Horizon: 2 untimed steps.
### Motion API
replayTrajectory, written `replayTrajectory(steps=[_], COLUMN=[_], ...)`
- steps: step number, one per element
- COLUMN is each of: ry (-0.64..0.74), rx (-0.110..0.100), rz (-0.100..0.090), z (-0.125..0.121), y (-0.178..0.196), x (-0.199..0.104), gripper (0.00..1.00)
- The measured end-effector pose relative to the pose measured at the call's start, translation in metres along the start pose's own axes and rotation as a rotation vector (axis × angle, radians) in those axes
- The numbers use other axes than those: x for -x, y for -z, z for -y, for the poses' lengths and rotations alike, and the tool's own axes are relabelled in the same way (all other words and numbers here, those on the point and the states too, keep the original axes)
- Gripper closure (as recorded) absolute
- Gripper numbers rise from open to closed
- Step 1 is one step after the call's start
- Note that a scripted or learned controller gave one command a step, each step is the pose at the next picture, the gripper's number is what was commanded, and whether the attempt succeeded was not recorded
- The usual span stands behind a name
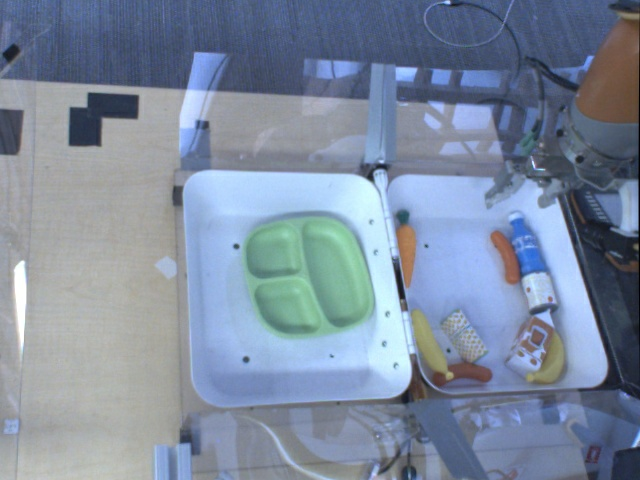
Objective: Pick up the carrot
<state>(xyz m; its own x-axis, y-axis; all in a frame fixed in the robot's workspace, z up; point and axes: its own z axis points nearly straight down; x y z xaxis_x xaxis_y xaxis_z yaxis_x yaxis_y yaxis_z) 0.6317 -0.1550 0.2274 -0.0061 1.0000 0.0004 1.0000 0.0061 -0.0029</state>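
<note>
Orange and green-topped, the carrot (405, 248) lies against the right bin's (585, 298) left wall, well apart from the end effector (522, 188), which hovers spread wide and holding nothing near the far rim, apparently poised before descending.

Grey arm with orange band at upper right, hand (523, 188) open, fingers spread

Left of my tool (523, 190) spreads a pale wooden tabletop (90, 268) with black blocky marks (100, 118) near its far edge. Beyond it, behind my tool, lies blue-grey carpet (250, 13) with a thin cable (480, 18) looping across. Clear panels (205, 108) catch soft glare.
</note>
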Motion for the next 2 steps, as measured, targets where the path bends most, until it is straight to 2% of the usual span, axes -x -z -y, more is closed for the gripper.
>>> replayTrajectory(steps=[1,2], ry=[0.103,0.222], rx=[0.001,0.005], rz=[0.000,0.001], z=[-0.038,-0.039], y=[-0.046,0.042], x=[-0.070,-0.091], gripper=[0.00,0.00])
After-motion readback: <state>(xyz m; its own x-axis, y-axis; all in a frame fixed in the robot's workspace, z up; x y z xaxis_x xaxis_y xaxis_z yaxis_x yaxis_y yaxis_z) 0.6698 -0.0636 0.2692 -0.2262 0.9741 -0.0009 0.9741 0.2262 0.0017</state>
